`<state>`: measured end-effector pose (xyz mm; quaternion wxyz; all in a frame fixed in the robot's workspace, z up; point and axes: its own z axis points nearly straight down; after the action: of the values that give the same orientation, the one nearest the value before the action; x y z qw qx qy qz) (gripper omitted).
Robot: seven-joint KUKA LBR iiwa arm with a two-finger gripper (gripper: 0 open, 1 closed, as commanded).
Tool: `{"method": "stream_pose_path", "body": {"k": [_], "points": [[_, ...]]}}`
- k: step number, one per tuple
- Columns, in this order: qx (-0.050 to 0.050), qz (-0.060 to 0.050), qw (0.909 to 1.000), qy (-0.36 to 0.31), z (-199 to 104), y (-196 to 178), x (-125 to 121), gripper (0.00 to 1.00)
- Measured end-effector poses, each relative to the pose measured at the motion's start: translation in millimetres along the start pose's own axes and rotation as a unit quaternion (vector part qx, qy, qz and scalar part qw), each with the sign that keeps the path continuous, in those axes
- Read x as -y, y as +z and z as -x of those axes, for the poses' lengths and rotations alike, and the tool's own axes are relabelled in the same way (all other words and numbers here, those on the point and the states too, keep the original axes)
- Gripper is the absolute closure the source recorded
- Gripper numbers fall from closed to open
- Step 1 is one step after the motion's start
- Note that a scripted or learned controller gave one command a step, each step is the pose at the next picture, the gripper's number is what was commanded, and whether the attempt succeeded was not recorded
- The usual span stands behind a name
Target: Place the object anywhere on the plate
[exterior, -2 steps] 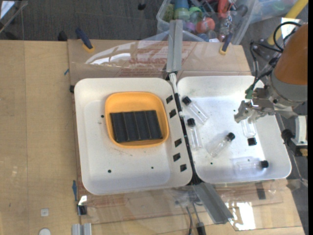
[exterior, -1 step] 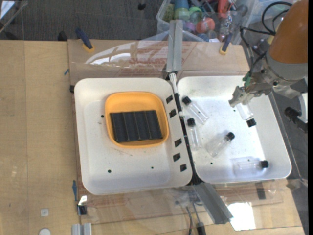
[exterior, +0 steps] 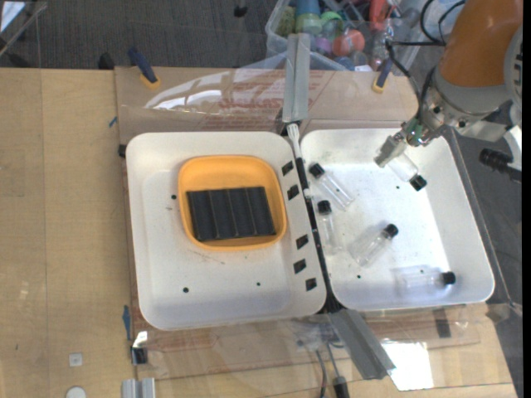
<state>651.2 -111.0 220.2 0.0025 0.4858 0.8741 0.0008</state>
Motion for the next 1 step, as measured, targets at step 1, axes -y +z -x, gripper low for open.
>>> {"method": "stream_pose_path", "body": {"k": [1], "points": [[0.001,0.001,0.9890,-0.148,7.8,-22.9,-15.3,1.00]]}}
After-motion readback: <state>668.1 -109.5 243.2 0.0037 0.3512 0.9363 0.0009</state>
